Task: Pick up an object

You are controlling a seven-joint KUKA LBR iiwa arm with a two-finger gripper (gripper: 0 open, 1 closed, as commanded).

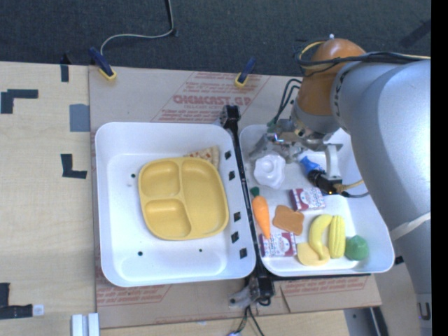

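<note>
My gripper (280, 145) hangs low at the far edge of the right bin (378, 257), just above a white rounded object (269, 170) lying slightly toward the bin's near edge. No visible long axis on it. How my jaws stand I cannot tell; nothing seen held.

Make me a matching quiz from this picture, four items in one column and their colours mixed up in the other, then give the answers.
Items:
1. carrot
2. divided plate
3. bottle
4. round thing in the right bin's near corner

Colours:
A. white
B. green
C. orange
D. yellow

Pairs: 1-C, 2-D, 3-A, 4-B
</note>
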